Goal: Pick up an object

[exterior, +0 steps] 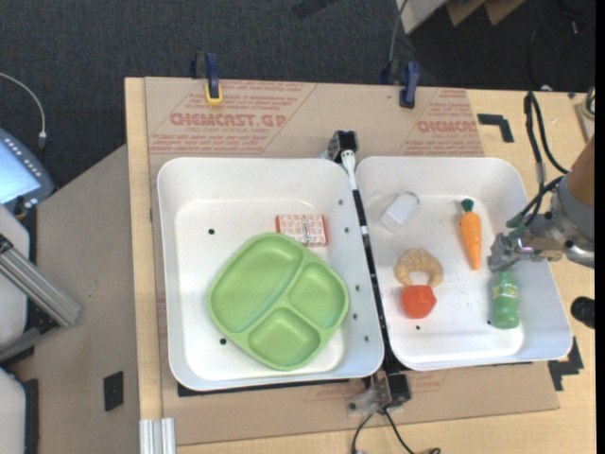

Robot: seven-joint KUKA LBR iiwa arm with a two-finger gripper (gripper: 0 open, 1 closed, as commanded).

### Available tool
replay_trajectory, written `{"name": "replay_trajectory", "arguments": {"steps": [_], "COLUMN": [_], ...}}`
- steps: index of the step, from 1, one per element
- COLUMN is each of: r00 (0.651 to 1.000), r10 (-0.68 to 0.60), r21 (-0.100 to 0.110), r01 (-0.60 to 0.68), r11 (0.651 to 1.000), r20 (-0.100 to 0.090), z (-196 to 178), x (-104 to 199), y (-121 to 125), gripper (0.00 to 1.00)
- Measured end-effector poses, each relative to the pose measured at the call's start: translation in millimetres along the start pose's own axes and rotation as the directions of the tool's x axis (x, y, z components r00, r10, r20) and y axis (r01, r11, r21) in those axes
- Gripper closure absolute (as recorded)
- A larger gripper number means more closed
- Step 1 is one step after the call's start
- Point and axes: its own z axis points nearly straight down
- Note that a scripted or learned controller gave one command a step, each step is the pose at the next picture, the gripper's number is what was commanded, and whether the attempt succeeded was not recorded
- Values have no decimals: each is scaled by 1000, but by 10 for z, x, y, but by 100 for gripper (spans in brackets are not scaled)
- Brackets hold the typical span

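Note:
The right bin (444, 348) holds an orange carrot (471, 235), a small white block (399, 210), a tan ring-shaped pastry (419, 265), a red tomato-like piece (418, 301) and a green bottle (506, 303). My gripper (506, 252) hangs at the bin's right side, just right of the carrot's lower end. It sits directly over the top end of the green bottle. The arm's grey wrist (577, 211) reaches in from the right edge.
The left bin (180, 253) holds a green divided plate (279, 301) and a small red-and-white packet (301, 228). A black cable and clip (345, 149) run along the ridge between the bins. Blue clamps (212, 76) pin the cardboard at the back.

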Motion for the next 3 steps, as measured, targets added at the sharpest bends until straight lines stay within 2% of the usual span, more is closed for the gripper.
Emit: {"name": "replay_trajectory", "arguments": {"steps": [1,2,3], "r00": [1000,1000,1000], "r10": [0,-4,-6], "r21": [1,9,9], "r01": [0,4,6], "r11": [1000,1000,1000], "r20": [0,-6,-6], "z": [-449,-319,-386], "x": [-15,466,1029], "y": [77,127,121], "gripper": [100,100,100]}}
